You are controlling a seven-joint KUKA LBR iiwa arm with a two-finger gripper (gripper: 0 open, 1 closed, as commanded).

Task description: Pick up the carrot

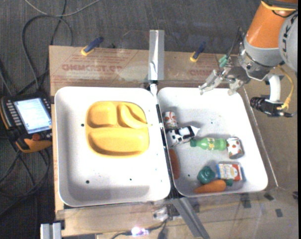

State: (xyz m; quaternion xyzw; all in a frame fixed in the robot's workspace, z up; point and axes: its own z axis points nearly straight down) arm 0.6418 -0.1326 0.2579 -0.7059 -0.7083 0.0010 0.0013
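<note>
carrot (210, 186) at right bin (250, 113) near edge; tool (219, 83) open above far rim

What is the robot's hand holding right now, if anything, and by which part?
Nothing. The hand is open above the right bin's far rim, while the carrot lies at that bin's near edge.

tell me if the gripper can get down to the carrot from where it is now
Probably yes. The gripper is over the right bin's far edge; the carrot lies uncovered at the near edge. But the green toy and carton touch it, leaving little room.
</note>
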